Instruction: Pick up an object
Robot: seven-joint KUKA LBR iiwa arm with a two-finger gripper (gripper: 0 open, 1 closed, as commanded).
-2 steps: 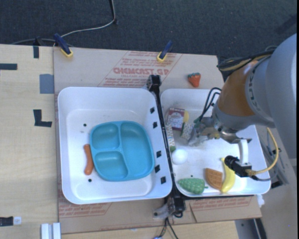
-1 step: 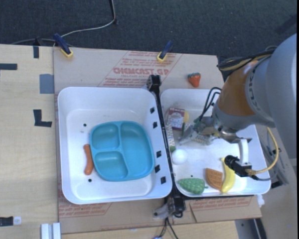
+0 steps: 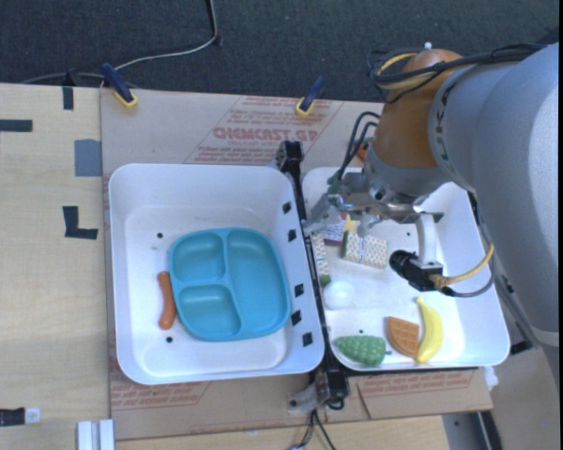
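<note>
Where the grey arm [image 3: 507, 129] comes in from the right of the frame, its orange band [image 3: 408, 120] sits above the wrist and the gripper [image 3: 349, 216] hangs low over the upper left part of the right bin [image 3: 469, 340], close to the divider between the two bins. Whether it is gripping anything I cannot tell, since the wrist and its cables cover that spot. Just beneath the gripper lies a small clutter of things: a flat packet with a dotted pattern [image 3: 366, 248] and some coloured pieces beside it, too small and too jumbled to name. Lower in the same bin a white round thing [image 3: 339, 294] rests near the left wall, hard to make out against the white floor. Along the bottom edge of that bin lie a green bumpy object [image 3: 361, 349], an orange wedge-shaped piece [image 3: 404, 336] just right of it, and a yellow banana [image 3: 431, 329] touching the wedge on its right side, curved and lying roughly upright in the frame. The left bin [image 3: 131, 195] holds a blue plate with three compartments [image 3: 230, 282], lying flat in the middle, and an orange sausage-shaped toy [image 3: 166, 300] just beside the plate's left rim. Both bins stand on a sheet of brown cardboard [image 3: 235, 134], clamped at the top by two yellow and blue clips [image 3: 119, 86].
</note>
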